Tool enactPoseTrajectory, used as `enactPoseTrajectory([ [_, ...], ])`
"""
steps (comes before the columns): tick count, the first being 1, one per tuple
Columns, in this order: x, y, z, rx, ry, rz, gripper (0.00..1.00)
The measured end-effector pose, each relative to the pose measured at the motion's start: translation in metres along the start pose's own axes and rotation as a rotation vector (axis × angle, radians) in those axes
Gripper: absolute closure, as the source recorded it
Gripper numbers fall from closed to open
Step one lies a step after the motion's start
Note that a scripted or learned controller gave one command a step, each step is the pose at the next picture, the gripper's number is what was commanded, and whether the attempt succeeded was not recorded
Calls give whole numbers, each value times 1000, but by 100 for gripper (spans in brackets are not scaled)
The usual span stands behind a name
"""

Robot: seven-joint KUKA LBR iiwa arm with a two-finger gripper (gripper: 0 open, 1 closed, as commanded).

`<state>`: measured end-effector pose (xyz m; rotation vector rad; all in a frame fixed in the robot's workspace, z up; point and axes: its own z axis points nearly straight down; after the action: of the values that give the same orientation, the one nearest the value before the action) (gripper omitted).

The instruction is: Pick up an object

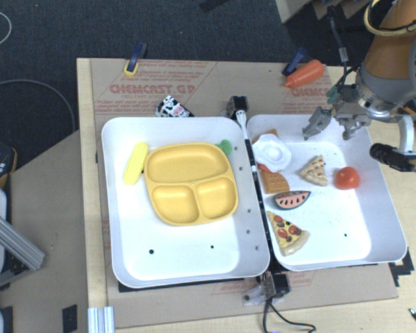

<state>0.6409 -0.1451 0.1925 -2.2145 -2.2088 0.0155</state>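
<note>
My gripper [331,125] hangs over the far part of the right bin [374,234], its two fingers spread apart with nothing between them. Below it lie a fried egg [272,152], a sandwich wedge [314,171], a red tomato [346,178], a slice of toast [273,182], a watermelon slice [292,200] and a pizza slice [289,232]. The sandwich wedge is the nearest piece to the fingers.
The left bin [124,248] holds a yellow divided tray [190,182], a yellow corn cob [135,162] and a small green piece [226,146]. On the cardboard behind the bins sit an orange carrot [304,73], a black-and-white toy [173,107] and clamps.
</note>
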Motion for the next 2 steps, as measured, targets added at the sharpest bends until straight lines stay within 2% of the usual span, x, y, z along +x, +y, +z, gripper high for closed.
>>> enactPoseTrajectory([
  [1, 0, 3, -10, -16, -3, -3, 0],
  [2, 0, 3, 33, -10, -1, -3, 0],
])
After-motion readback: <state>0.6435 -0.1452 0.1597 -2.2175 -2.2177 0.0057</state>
